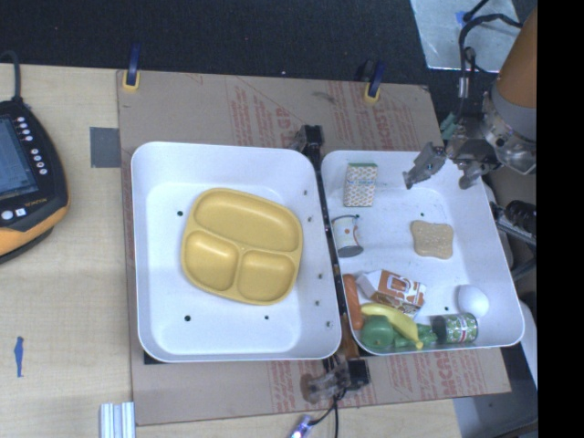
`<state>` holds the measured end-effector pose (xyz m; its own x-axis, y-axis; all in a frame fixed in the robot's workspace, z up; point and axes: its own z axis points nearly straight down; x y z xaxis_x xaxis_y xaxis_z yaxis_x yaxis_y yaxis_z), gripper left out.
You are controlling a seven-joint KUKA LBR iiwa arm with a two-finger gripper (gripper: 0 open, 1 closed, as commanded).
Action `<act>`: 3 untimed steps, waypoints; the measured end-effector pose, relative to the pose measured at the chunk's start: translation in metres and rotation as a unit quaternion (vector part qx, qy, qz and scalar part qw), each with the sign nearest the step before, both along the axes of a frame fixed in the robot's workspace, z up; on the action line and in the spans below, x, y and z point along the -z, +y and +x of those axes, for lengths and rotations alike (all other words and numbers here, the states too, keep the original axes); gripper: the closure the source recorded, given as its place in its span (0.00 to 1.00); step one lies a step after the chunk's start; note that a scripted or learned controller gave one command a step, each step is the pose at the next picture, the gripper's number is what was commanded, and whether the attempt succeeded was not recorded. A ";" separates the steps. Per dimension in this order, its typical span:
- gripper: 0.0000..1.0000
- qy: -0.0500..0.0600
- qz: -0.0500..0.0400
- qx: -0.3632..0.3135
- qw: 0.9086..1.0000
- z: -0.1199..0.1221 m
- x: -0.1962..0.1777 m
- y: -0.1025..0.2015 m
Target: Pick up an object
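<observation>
Above the right bin, the gripper hangs open over unreadable labelled cartons.

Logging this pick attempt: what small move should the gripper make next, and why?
Probably lower toward the toast. The gripper hangs open above the right bin's far end with nothing between its fingers, and the toast lies flat just in front of it, apart from the other items, so it looks the easiest target.

The end effector hangs open over the right bin's far edge — empty, above the toast slice.
</observation>
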<state>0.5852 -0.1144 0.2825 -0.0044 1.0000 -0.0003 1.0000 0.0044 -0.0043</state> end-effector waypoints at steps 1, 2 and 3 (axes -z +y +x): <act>0.00 0.000 -0.001 0.000 1.000 -0.029 0.065 -0.034; 0.00 0.001 0.000 0.000 1.000 0.003 0.178 -0.072; 0.00 -0.001 -0.001 -0.001 1.000 -0.013 0.189 -0.082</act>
